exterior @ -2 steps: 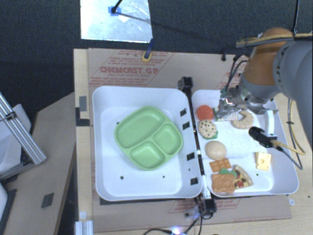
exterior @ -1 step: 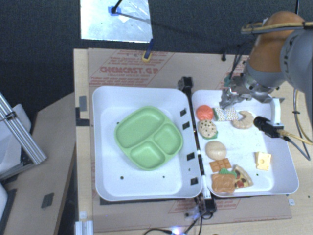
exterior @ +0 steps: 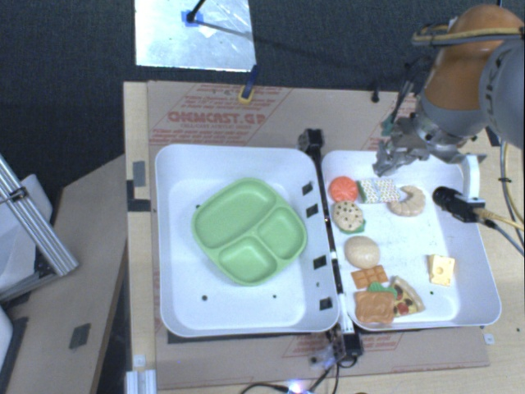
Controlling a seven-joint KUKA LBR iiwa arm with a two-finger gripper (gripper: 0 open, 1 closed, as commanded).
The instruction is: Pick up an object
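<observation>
Two shallow white bins sit side by side: the left bin (exterior: 176, 302) carries a green sectioned plate (exterior: 248, 231). The right bin (exterior: 476, 294) holds toy foods; a red tomato (exterior: 344, 189) and croissant (exterior: 408, 200) near its far edge flank a speckled wrapper (exterior: 378, 190) under the gripper (exterior: 389, 164).

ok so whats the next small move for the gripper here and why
Probably a short drop straight down. The gripper hangs over the far end of the right bin, just above the patterned wrapper beside the tomato, and nothing shows between its fingers yet.
</observation>
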